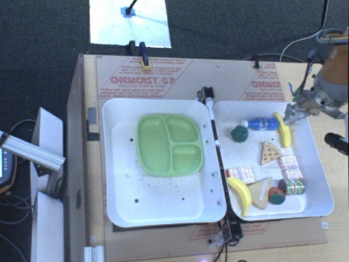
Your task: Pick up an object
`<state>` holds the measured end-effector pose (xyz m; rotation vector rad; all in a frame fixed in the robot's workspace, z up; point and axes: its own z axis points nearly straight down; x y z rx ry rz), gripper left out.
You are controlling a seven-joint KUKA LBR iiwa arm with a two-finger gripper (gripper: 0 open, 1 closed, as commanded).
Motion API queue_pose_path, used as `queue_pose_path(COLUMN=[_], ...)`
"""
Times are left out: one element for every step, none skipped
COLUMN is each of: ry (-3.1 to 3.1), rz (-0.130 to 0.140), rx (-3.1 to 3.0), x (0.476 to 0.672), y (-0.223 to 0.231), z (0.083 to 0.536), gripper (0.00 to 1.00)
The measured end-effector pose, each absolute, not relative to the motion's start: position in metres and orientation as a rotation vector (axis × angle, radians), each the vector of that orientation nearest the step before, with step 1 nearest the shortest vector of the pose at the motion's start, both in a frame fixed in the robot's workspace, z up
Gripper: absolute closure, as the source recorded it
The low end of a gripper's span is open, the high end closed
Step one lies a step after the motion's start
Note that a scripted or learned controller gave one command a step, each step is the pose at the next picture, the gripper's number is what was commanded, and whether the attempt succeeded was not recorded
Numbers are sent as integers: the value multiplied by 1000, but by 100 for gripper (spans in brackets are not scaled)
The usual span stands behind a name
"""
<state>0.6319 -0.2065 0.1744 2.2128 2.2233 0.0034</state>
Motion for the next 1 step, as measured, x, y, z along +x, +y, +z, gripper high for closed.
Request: queue_pose_path(ry=[2226], rz=[3], rx=[2215], x=[640], y=[-152], z=[148], gripper=[100])
